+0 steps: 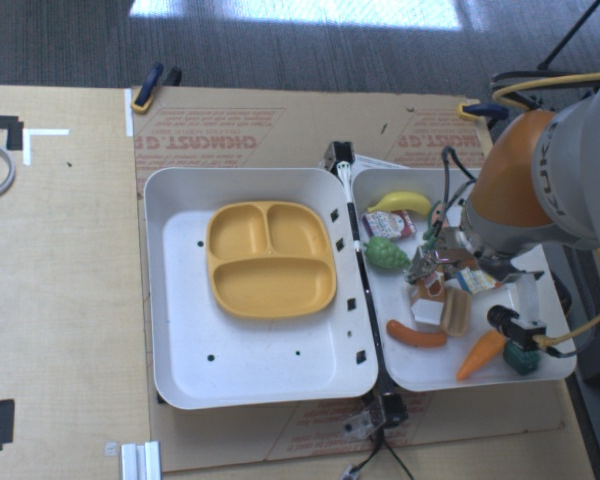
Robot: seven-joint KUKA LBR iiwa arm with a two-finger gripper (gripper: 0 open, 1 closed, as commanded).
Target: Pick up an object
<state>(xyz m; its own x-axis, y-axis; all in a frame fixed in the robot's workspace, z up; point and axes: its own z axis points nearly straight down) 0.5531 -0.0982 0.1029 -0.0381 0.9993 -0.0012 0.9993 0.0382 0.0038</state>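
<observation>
Here, the gripper (432,260) hangs just beside the green toy (385,254) — apart.

Yellow plate (271,259); white bins (170,298); orange carrot (478,355).

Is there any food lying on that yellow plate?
No, the yellow plate sits bare in the left bin; the banana lies in the right bin.

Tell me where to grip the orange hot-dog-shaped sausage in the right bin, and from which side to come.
Grip the orange hot-dog-shaped sausage at its middle, coming straight down from above, with the gripper closing across its narrow width. It lies flat and long, roughly left to right, on the right white bin floor. The front side looks free; a tan block sits close behind, so descend carefully.
</observation>
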